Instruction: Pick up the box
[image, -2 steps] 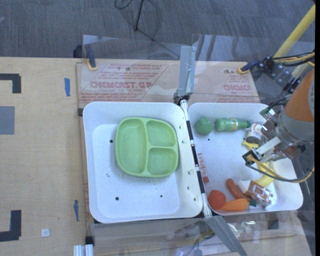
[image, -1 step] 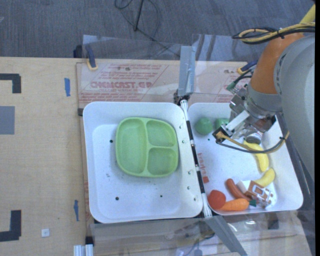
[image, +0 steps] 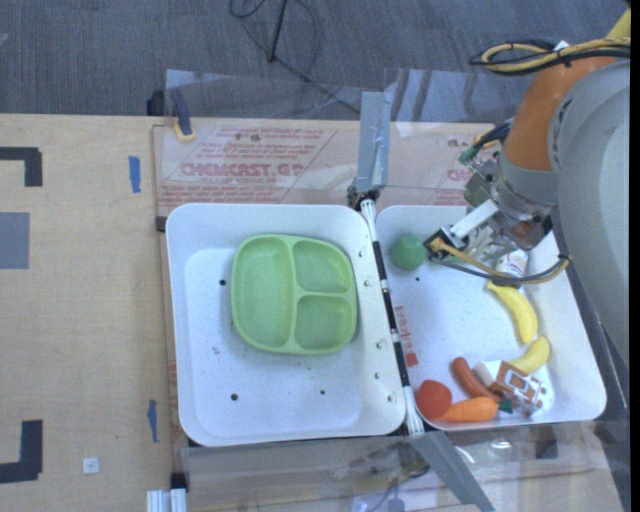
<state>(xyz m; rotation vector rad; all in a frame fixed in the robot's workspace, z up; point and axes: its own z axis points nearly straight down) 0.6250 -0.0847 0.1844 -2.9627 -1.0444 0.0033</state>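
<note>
The grey arm (image: 590, 140) with its orange band comes in from the right and bends over the far part of the right bin (image: 585, 395). Both bins are shallow, white, with rounded corners and a slightly speckled floor. The left bin (image: 190, 330) holds a pale green plate (image: 294, 293), smooth plastic, rounded, divided in three compartments.

The gripper (image: 480, 245) hangs over the far side of the right bin, just right of a small round green ball (image: 406, 251); I cannot tell how wide it stands.

Below it lies a yellow banana (image: 522, 318), long and curved, smooth. In the near part of the bin there are a round red tomato (image: 434, 398), an orange carrot (image: 468, 409) of tapered shape, and a reddish sausage (image: 468, 377).

The box (image: 518, 386) is small, white with orange print, like cardboard. It lies in the near right corner of the right bin, touching the banana's near end, well apart from the gripper and nearer than it.
</note>
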